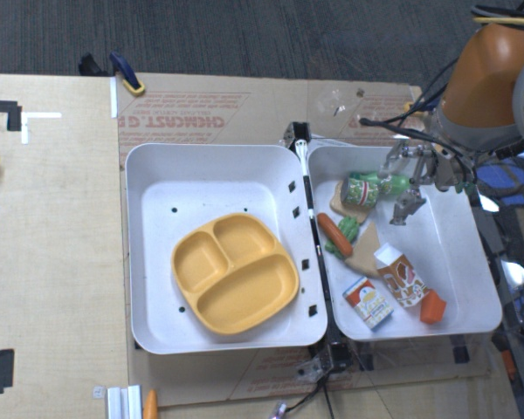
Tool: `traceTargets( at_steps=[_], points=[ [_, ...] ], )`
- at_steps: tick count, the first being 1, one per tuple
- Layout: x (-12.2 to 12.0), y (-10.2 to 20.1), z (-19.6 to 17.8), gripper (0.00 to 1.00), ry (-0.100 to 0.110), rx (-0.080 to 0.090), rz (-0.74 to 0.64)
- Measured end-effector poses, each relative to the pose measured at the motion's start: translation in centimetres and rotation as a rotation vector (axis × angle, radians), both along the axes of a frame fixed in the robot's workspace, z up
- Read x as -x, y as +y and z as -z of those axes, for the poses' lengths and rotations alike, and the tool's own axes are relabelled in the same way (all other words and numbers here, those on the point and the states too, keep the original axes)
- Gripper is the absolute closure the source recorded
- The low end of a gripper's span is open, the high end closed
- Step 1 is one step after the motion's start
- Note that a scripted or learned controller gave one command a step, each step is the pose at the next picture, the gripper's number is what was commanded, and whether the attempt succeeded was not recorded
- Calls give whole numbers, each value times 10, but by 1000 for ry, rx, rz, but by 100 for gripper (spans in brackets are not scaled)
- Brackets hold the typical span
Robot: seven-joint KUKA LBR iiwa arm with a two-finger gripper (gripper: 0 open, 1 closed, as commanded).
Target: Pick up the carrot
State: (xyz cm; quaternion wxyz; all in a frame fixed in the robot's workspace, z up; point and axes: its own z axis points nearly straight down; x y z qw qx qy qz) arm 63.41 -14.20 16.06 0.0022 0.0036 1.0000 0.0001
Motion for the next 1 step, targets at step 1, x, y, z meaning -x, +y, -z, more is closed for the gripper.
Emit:
traceTargets(
  at_steps=[1],
  points=[
    [22, 37, 63, 0, -8, 0, 137]
  ],
)
